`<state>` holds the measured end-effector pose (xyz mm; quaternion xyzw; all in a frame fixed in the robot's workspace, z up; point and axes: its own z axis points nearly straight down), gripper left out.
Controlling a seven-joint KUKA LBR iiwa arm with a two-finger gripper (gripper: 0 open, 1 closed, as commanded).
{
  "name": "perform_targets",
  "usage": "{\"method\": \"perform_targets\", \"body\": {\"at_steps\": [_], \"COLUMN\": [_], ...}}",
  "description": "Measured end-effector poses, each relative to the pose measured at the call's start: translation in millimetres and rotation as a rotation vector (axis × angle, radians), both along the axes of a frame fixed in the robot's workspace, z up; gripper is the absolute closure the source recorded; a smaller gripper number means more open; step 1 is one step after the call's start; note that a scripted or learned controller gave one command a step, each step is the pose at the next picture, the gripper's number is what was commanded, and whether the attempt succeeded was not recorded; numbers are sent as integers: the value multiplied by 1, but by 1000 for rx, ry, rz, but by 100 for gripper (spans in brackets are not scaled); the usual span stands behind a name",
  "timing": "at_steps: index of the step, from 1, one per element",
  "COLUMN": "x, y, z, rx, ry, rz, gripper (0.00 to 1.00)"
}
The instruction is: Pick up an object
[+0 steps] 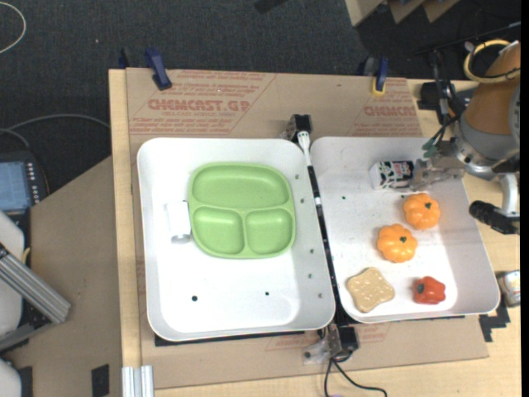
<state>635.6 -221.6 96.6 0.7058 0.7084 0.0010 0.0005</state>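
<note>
In the camera view, the gripper [423, 168] hung low over the right bin [347, 222], right beside a small black-and-white carton [393, 173]; whether it was apart or together could not be told. Two orange pumpkins [421, 211], a cracker [369, 289] and a red pepper [429, 289] lay nearer the front. The left bin [165, 246] held a green divided tray [241, 209].

1. One fixed camera sits above the bench [248, 85] and looks down at a slant, so the far edge lies at the top of the frame.
2. It stands far enough back to take in both white bins, the left bin [157, 246] and the right bin [351, 172] (side by side, edges meeting mid-frame), with dark floor [99, 15] beyond.
3. The arm [492, 110] enters from the right edge.
</note>
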Motion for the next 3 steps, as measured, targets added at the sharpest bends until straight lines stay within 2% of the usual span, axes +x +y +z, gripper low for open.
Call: {"method": "perform_targets", "body": {"at_steps": [1, 2, 3], "x": [-25, -33, -84], "y": [87, 172, 288], "z": [82, 89, 88], "rx": [2, 5, 6], "ry": [-2, 4, 8], "rz": [4, 5, 9], "gripper": [100, 100, 100]}}
